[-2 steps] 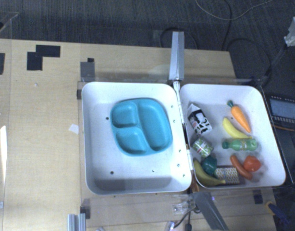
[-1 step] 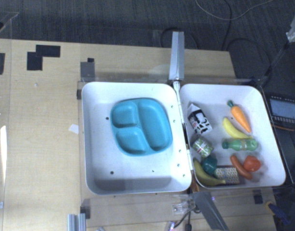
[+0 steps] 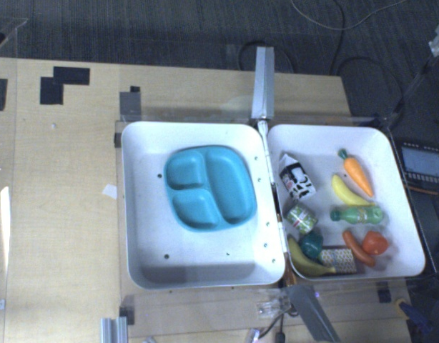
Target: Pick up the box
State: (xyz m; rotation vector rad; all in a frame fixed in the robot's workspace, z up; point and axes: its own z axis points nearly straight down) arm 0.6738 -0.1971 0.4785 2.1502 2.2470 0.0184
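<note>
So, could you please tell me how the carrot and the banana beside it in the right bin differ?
The carrot is orange with a green top; the banana is plain yellow. The carrot is straight and tapers, while the banana curves. The carrot lies nearer the bin's far wall, the banana just below it. Both lie flat, slanted the same way.

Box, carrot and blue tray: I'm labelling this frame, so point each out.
box (image 3: 297,177): camera view, middle of its printed top face
carrot (image 3: 357,176): camera view, orange body
blue tray (image 3: 209,186): camera view, centre divider
</note>
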